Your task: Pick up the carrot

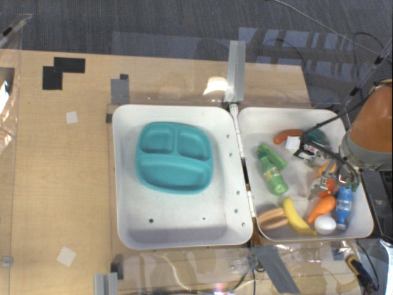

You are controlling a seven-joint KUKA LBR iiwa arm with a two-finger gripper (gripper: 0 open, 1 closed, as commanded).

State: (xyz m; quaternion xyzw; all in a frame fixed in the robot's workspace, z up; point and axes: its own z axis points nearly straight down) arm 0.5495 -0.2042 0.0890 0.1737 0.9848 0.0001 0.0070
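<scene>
Teal tray (174, 157), white bins (178, 232), green bottle (272, 168), yellow banana (295, 216), orange carrot (321, 208).

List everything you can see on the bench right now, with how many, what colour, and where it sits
Bins: two, white, side by side on the bench.
Divided tray: one, teal, in the left bin.
Bottle: one, green, lying in the right bin, left part.
Sausage: one, orange-red, at the far side of the right bin.
Banana: one, yellow, near side of the right bin.
Bread roll: one, brown, left of the banana.
Carrot: one, orange, right of the banana, below the gripper.
Egg: one, white, near edge.
Blue bottle: one, right of the carrot.
Gripper: one, over the right bin just above the carrot.
</scene>
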